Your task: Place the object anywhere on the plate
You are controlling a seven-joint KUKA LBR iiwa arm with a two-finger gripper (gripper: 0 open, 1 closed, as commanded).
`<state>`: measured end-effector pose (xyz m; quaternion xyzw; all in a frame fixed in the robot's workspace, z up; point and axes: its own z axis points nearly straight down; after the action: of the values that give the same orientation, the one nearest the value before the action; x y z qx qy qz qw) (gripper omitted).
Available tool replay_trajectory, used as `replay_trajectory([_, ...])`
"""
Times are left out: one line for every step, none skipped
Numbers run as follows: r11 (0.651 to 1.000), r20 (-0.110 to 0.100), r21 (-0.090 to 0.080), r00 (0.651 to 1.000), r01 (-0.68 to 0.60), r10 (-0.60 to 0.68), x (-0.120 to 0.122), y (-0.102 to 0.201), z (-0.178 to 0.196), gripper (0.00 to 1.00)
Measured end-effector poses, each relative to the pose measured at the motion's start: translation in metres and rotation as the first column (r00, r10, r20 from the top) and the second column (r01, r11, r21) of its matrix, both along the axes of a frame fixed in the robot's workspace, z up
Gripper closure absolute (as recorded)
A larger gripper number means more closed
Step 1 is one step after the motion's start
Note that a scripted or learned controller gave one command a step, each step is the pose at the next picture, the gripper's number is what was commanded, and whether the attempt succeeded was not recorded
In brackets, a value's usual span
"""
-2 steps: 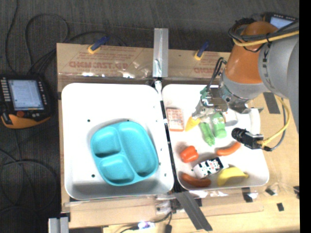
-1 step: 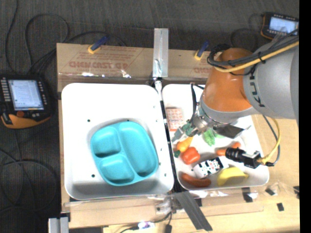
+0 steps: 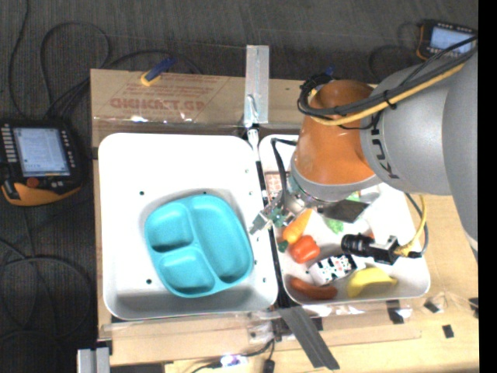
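Grey arm (image 3: pixel 435 130) hangs its claw (image 3: pixel 273 214) just beside the carrot (image 3: pixel 296 225)

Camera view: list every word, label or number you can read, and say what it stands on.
"KU", the start of a cut-off name, on the grey arm.
Red print on the cardboard sheet: reversed and blurred, unreadable.
Screen of the handheld pendant: too small to read.
Spotted card in the right bin: marks only.

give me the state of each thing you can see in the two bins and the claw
blue plate: lying flat in the left bin, nothing in its three compartments
left bin: holds the plate
right bin: holds a pile of toys
orange pepper: lying in the right bin
banana: lying by the front wall
claw: low over the right bin's left edge
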<state>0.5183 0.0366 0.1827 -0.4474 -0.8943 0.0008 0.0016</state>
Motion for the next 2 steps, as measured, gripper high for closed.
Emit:
replay_trajectory([0.935,0.004,-0.001,0.935,-0.355,0.355,0.070,-0.023,0.017,1.00])
replay_trajectory([0.994,0.003,0.000,0.994,-0.111,0.111,0.119,0.023,0.001,1.00])
